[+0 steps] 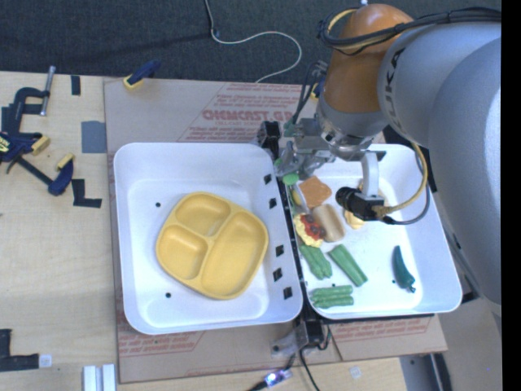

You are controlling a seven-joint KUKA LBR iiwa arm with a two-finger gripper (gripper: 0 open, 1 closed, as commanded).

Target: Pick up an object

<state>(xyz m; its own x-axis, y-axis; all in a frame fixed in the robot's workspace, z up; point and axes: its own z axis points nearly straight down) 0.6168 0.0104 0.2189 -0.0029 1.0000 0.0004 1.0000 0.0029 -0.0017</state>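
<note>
The grey arm (444, 129) looms nearest, reaching over the right bin (423, 300); its gripper (303, 163) hangs at the bin's upper-left corner, just above the toy food pile (319, 212); whether it grips anything I cannot tell; judging by this, the approach step is in hand; next comes a descent onto one piece.

Two white bins sat on the tabletop, the nine o'clock bin (130, 243) holding one yellow divided plate (213, 243) and the three o'clock bin (431, 267) holding three green bean pods (332, 297), one dark green pepper (403, 269), one hot dog (329, 221) and one burger (314, 192).
</note>
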